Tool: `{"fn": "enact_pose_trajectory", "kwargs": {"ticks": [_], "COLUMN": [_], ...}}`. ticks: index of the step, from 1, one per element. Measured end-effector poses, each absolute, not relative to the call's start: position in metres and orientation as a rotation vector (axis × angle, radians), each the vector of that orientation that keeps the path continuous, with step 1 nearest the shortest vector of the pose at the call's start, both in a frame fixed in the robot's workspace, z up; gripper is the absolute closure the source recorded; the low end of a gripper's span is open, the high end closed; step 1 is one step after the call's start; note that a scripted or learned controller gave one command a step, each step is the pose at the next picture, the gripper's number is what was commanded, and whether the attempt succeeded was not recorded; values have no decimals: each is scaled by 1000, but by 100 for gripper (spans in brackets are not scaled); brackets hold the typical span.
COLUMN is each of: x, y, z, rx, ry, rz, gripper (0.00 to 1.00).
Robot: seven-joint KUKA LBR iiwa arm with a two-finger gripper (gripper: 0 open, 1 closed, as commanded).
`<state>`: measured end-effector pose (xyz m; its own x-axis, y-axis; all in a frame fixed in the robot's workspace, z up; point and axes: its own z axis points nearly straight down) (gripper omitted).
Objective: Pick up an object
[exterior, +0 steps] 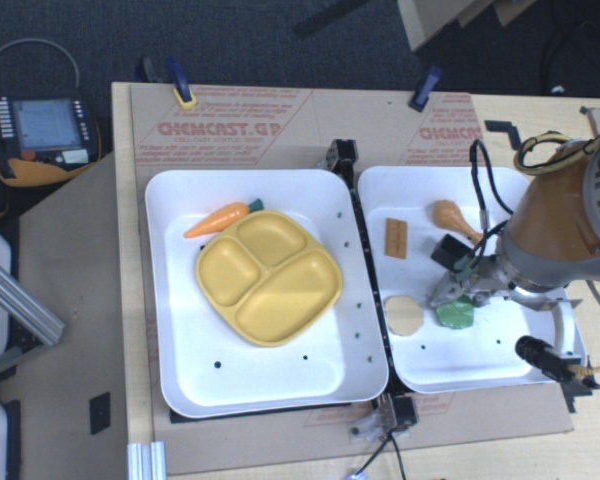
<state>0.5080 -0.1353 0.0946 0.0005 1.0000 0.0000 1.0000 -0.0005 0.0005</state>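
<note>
Camera view: I'm looking down on two white bins; the arm [560, 218] comes in from the right and hangs over the right bin [420, 368].

Gripper: I place the gripper [458, 293] low in the right bin, right at a green object [456, 315] — the metal of the tool overlaps its upper edge.

Jaws: I cannot tell whether they are apart or together; the wrist covers most of them from this angle.

Task's thing: I judge the green object to be the target (it lies nearest the tool). It looks to be resting on the bin floor, not lifted.

Other items, right bin: a tan drumstick-shaped piece [453, 217], a brown rectangular block [396, 238], a pale round disc [404, 317] and a black block [450, 252] just beside the tool.

Left bin: the left bin [170, 298] holds a yellow divided plate [270, 278] and a toy carrot [218, 219] — well apart from the arm.

Progress: as I read it, the reach is done, while the grasp is unconfirmed and the lift is not yet done.

Left to do: a secure grip on something, then a clean raise out of the bin.
</note>
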Motion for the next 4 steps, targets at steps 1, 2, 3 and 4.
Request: {"fn": "enact_pose_trajectory", "kwargs": {"ticks": [1,2,3,4], "x": [506,503,505,525], "y": [-136,-138,-139,-92], "z": [158,221,273,254], "rx": [2216,2216,2215,2218], "ry": [2218,2218,2218,2229], "rz": [4,5,5,-1], "gripper": [100,100,100,100]}}
